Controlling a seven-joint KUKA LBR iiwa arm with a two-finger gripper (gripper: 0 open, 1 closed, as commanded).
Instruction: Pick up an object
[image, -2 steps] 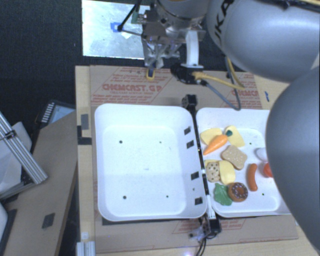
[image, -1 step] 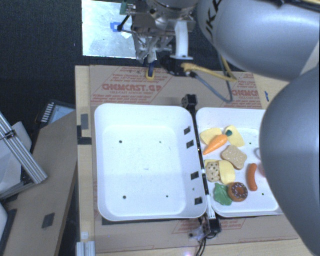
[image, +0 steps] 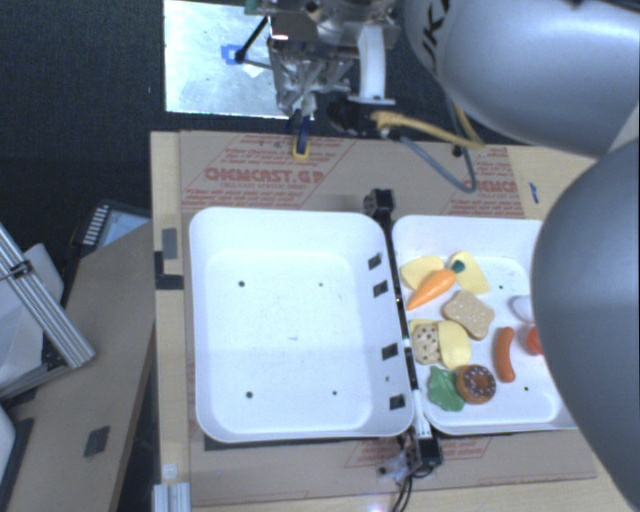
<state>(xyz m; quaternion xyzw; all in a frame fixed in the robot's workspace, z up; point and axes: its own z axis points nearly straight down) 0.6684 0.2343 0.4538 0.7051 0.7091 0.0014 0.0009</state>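
Several toys, a carrot (image: 432, 287) among them, lie in the right bin (image: 520, 238). The hand (image: 300, 100) hangs well beyond, past the left bin (image: 215, 300); seemingly holding nothing, though its spread is unclear.

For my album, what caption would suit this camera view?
Grey robot arm looming over two white bins, toy foods like a carrot and donut heaped in the right-hand one.

dark carpet floor (image: 80, 100), cardboard-topped bench (image: 270, 170)
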